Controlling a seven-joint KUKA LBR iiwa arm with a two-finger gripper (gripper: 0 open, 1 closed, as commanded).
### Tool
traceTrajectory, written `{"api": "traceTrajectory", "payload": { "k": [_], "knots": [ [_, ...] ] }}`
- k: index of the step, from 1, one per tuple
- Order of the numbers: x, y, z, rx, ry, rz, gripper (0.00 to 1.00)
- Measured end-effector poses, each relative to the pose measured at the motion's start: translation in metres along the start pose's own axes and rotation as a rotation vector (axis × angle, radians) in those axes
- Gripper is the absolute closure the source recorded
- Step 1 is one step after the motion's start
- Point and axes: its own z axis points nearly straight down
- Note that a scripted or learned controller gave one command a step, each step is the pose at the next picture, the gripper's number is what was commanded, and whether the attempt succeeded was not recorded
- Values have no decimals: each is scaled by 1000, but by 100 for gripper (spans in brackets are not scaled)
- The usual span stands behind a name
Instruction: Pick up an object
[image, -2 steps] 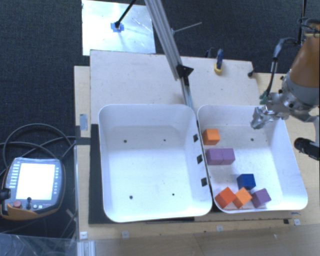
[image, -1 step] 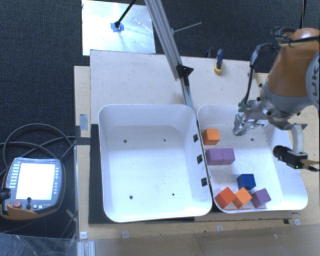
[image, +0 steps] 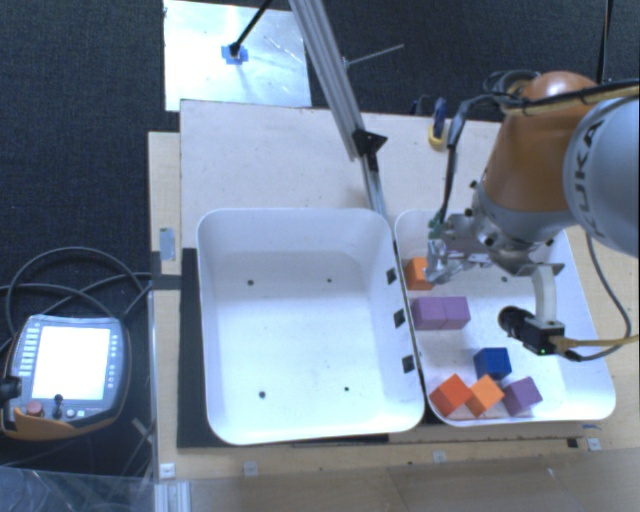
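My gripper (image: 440, 266) hangs low over the back left part of the right bin (image: 590, 395), directly above and beside a small orange block (image: 415, 273) that sits against the bin's left wall. Just in front of it lies a long purple block (image: 441, 313). Nearer the front of the same bin are a blue cube (image: 492, 362), two orange blocks (image: 451, 393) (image: 486, 394) and a small purple cube (image: 521, 395). Nothing is visibly held between the fingers.
The left bin (image: 215, 300) stands next to the right one, sharing a raised middle wall. A slanted metal pole (image: 340, 90) reaches down to the bins' back edge. A teach pendant (image: 65, 375) with its cable lies on the floor at the left.
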Motion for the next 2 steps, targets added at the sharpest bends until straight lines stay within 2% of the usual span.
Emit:
{"api": "traceTrajectory", "payload": {
  "k": [1,2],
  "knots": [
    [45,-5,5,-1,-1,1,100],
    [96,-30,15,2,0,0,100]
  ]
}}
